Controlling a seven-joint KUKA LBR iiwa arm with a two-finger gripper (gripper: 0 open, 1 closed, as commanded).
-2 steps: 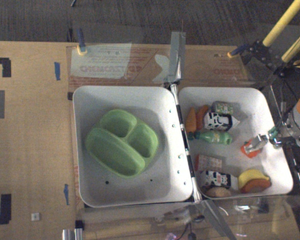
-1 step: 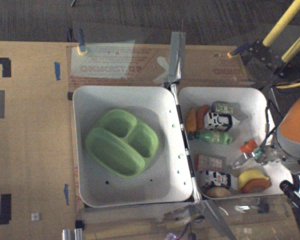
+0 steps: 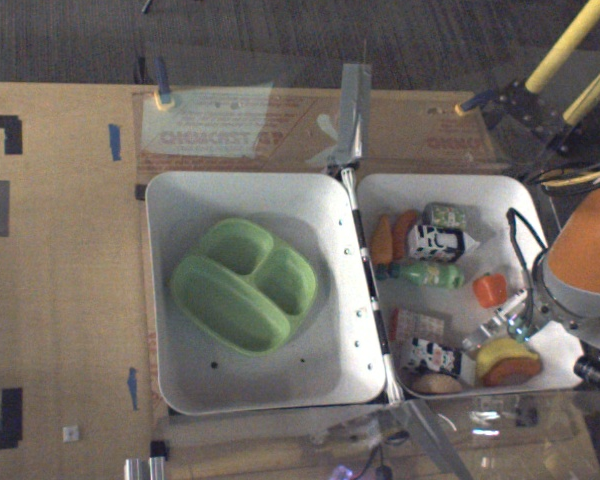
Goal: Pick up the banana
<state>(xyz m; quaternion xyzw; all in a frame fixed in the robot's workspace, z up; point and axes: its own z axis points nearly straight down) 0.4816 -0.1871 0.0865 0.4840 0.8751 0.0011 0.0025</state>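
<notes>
A green divided plate with three compartments lies tilted in the left white bin. Just right of that bin sits the right white bin, holding small toy foods. Measured from the green plate, an orange carrot-like piece lies nearest, with a black-and-white carton beyond it, a green bottle lying on its side below them, and an orange cup farther right. A second carton lies lower.

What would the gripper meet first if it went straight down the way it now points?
Probably the banana, the yellow piece directly beside the gripper in the right bin. A brown-red item lies against it. Depth is unclear from above.
</notes>
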